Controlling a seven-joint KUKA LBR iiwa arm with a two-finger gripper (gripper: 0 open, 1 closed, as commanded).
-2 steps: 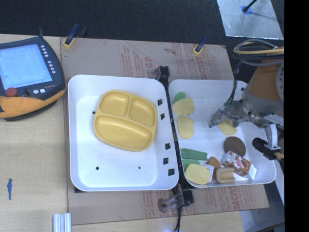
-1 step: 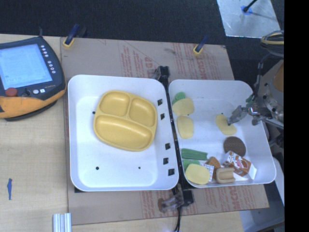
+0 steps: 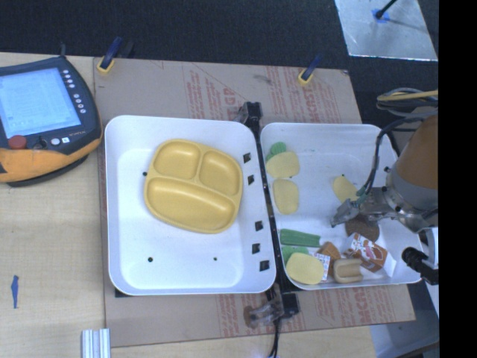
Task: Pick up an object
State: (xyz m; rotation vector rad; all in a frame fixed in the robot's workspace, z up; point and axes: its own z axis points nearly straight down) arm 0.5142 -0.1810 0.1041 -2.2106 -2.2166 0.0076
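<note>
Toy food pieces lie scattered in the right bin [image 3: 320, 131], and the arm [image 3: 417, 162] reaches in over that bin's right side. Its gripper [image 3: 356, 213] hangs low above the bin floor, between a small yellow piece [image 3: 343, 189] just up and left of it and a cluster of brown and red-and-white pieces [image 3: 367, 253] just below it. Whether the gripper is apart or together cannot be told from this slanted view; nothing can be seen between its tips.

Nearest candidate is the small yellow piece, which lies close beside the gripper toward the far wall of the bin, its long axis roughly running near to far. The brown and red-and-white cluster sits toward the near wall, packed tightly, with a tan round piece [image 3: 346, 270] and a yellow oval [image 3: 305, 268] touching or almost touching alongside. Further left, well apart from the gripper, lie two pale yellow ovals [image 3: 284, 180], a green piece [image 3: 276, 149] by the divider, and a long green pod [image 3: 299, 237].

On the left, the other bin [image 3: 119, 200] holds a yellow divided plate [image 3: 195, 186]. A short shift toward the lone yellow piece looks like the cleaner grasp, since the cluster is crowded.
</note>
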